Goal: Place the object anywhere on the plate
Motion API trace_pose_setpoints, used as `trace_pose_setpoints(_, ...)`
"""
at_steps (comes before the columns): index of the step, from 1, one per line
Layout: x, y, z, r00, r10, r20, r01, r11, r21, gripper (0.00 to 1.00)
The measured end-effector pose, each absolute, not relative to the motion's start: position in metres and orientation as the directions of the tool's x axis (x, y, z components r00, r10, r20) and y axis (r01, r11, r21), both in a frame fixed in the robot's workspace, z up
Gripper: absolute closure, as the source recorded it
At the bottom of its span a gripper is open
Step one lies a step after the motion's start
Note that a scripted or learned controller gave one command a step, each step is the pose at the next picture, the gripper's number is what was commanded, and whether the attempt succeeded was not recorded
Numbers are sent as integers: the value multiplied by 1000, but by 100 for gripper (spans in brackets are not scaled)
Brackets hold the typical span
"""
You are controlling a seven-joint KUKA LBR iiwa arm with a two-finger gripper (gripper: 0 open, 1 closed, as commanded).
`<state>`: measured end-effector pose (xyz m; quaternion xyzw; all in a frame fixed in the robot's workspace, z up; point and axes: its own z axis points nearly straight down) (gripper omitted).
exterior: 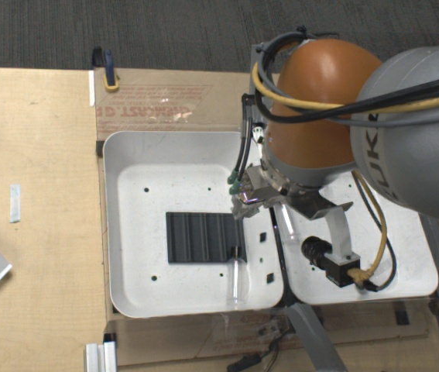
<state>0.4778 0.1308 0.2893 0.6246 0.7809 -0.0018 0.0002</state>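
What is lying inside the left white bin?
The left white bin holds a dark ribbed rectangular plate and a clear tube-like object beside it. The grey arm covers the bin's right rear corner.

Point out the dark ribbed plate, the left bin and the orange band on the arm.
Plate [201, 237]: camera view, middle of its ribbed top.
Left bin [130, 208]: camera view, bare floor left of the plate.
Orange band [324, 99]: camera view, middle of its rounded surface.

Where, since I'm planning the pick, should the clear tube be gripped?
Grip the tube on its lower half, from straight above, closing across its narrow width. It lies flat in the bin, and its upper end is close beside the plate.
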Motion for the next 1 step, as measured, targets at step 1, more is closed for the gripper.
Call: trace_pose_setpoints(1, 486, 143, 238, -266, 964, -2, 964, 266, -5, 100)
